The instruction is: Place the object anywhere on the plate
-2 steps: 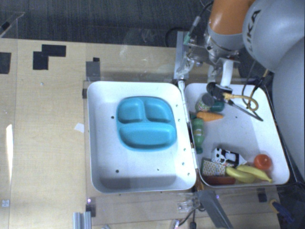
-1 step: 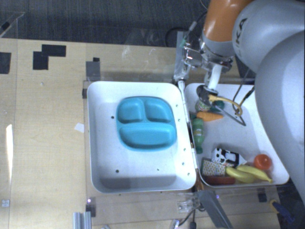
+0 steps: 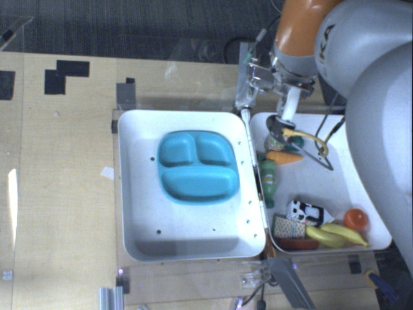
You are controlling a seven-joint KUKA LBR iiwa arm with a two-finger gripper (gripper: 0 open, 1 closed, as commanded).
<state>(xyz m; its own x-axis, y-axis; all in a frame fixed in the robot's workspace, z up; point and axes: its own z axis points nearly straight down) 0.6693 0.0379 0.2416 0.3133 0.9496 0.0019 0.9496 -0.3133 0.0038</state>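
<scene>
My arm [image 3: 368,76] comes in from the right side of the camera view, its broad grey body filling the upper right corner. I see the orange band [image 3: 306,18] sitting just above the wrist, at the top of the frame. From there the wrist angles down and toward the left, ending in the gripper [image 3: 279,129], which points downward. I can't make out from this slanted overhead angle how its fingertips are set.

Arm [image 3: 361,76] hides right bin's [image 3: 361,192] far-right side; arm itself cropped by top and right edges. Gripper [image 3: 279,133] finger state unreadable. Black-and-white item [image 3: 303,210] unidentifiable.
</scene>
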